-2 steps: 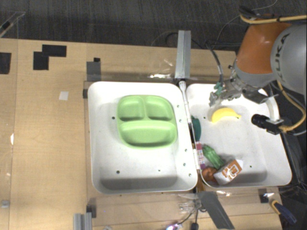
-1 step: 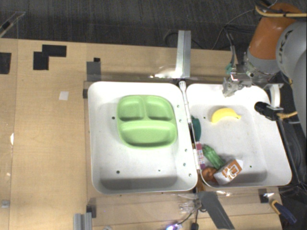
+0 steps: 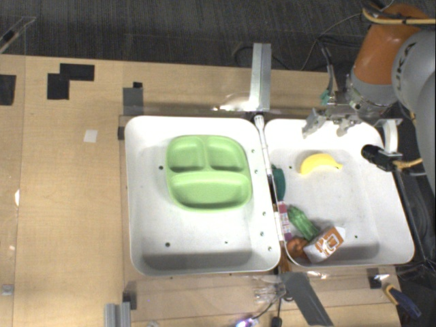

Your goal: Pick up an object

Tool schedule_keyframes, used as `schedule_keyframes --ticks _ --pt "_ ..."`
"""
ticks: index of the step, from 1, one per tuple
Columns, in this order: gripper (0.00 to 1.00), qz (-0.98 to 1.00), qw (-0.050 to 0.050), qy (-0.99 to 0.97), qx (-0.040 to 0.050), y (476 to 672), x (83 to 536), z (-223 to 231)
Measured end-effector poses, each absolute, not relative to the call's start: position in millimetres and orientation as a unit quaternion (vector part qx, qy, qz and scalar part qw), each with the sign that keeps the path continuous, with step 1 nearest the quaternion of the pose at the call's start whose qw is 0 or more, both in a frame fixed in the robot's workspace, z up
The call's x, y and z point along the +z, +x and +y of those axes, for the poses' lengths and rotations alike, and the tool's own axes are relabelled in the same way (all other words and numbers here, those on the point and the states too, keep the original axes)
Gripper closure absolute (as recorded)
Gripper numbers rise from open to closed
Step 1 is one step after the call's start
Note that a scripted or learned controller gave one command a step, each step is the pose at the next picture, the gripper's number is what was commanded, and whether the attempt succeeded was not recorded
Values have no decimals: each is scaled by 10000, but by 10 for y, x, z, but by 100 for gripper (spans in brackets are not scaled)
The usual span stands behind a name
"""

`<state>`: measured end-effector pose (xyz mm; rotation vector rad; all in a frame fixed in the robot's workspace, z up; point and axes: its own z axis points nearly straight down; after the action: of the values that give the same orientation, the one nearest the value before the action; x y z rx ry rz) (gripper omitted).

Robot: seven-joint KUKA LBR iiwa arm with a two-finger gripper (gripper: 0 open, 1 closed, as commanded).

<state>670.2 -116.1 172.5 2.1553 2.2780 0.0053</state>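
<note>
A yellow banana [image 3: 320, 163] lies alone near the back of the right bin [image 3: 381, 216], well apart from the clutter [image 3: 310, 236] crowded into its front-left corner, so it looks the easiest pick. The gripper [image 3: 329, 122] hovers just behind it, fingers spread, grasping nothing.

Wooden bench [image 3: 61, 203] — dark, perhaps carpeted floor [image 3: 170, 12]

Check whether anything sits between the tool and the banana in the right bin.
Nothing visible does. The tool hangs over the far part of the right bin, and the banana lies just nearer the camera on bare white floor. The other items are heaped in the near-left corner, apart from it.
</note>
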Motion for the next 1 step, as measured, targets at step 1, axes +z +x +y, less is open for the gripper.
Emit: schedule_keyframes --ticks 1 --pt "0 7195 103 6943 77 6303 1089 -1014"
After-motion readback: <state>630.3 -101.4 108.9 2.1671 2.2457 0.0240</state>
